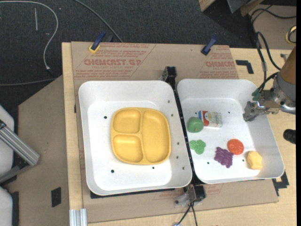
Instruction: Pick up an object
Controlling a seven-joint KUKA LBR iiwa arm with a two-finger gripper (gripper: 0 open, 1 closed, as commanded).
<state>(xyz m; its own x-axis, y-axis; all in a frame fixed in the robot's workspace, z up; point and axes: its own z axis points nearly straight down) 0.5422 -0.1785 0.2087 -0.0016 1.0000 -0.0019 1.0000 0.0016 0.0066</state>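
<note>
The right bin (221, 89) holds several small objects: a green ball-like piece (195, 124), a small white carton with red and blue print (211, 118), a green leafy toy (198, 146), a purple grape-like toy (224, 156), an orange-red round toy (235, 146) and a yellow lumpy toy (254, 159). My gripper (251, 113) hangs over the bin's right edge, up and to the right of the objects, with nothing visibly held.
The left bin (94, 107) carries a yellow three-compartment plate (140, 135). Both bins sit on a cardboard-covered bench (141, 60) held by blue clips. Cables run over the dark floor at the upper left and near the arm at right.
</note>
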